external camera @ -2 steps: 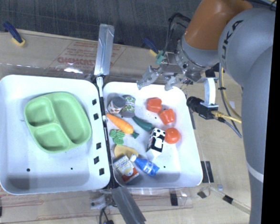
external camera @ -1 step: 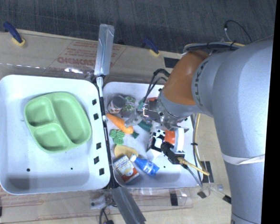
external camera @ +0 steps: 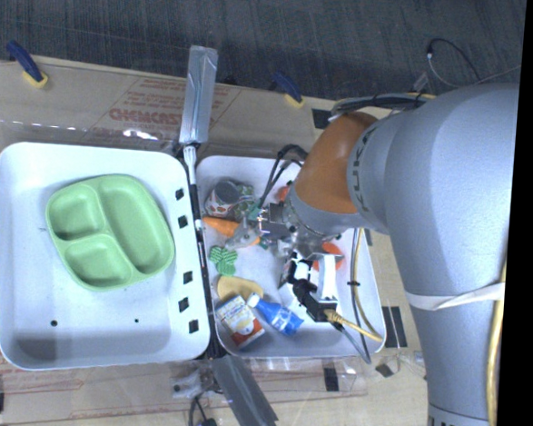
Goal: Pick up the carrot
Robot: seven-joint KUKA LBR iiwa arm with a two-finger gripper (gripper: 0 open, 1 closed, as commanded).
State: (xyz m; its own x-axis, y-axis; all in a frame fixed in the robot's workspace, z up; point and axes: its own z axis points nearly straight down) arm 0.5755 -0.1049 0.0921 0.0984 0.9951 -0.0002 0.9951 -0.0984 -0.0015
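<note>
A big grey arm (external camera: 431, 201) reaches in from the right and bends down over the right bin (external camera: 368, 328), presumably because the carrot lies there. The left bin (external camera: 15, 235) holds a green divided plate (external camera: 110, 231), set well apart from the work. The gripper (external camera: 267, 224) hangs low among the clutter; whether it is wide or narrow I cannot tell. The carrot (external camera: 220, 224), orange, lies near the bin's left wall, just beside the gripper, above a blue bottle (external camera: 277, 318).
</note>
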